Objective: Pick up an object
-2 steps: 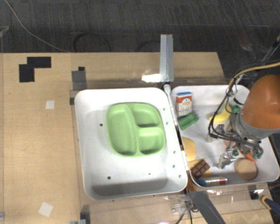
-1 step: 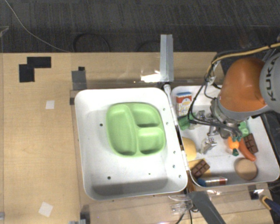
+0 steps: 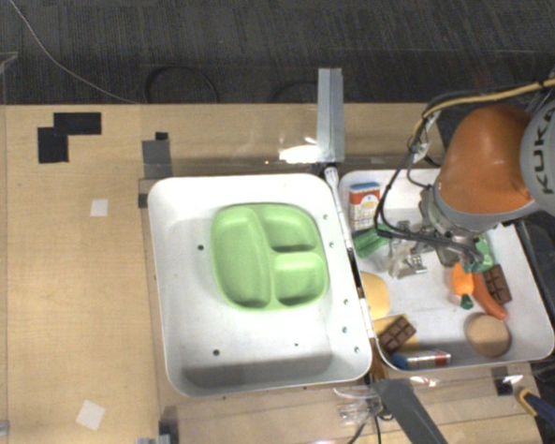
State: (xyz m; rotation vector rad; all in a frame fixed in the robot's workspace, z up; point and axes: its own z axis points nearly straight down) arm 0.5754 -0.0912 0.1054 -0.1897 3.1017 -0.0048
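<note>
Claw (image 3: 413, 258) low in right bin (image 3: 537, 332), arm (image 3: 485, 161) overhead; finger spread not discernible, nothing visibly gripped. Candidate objects crowded close, likely forcing a tight approach: carrot (image 3: 463, 283) and brown bar (image 3: 495, 286) just beside, egg (image 3: 488, 335) nearer the front wall, chocolate piece (image 3: 396, 332), marker (image 3: 426, 357), carton (image 3: 365, 204). Green tray (image 3: 265, 255) alone in left bin (image 3: 188, 363), well apart.

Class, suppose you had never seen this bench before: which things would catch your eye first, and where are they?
First, the pale green divided plastic tray, lying alone in the left white bin. Next, the grey arm's big orange band, hanging over the right white bin, where small toy foods crowd together: an orange carrot, a brown chocolate bar and a tan egg-shaped ball.
</note>
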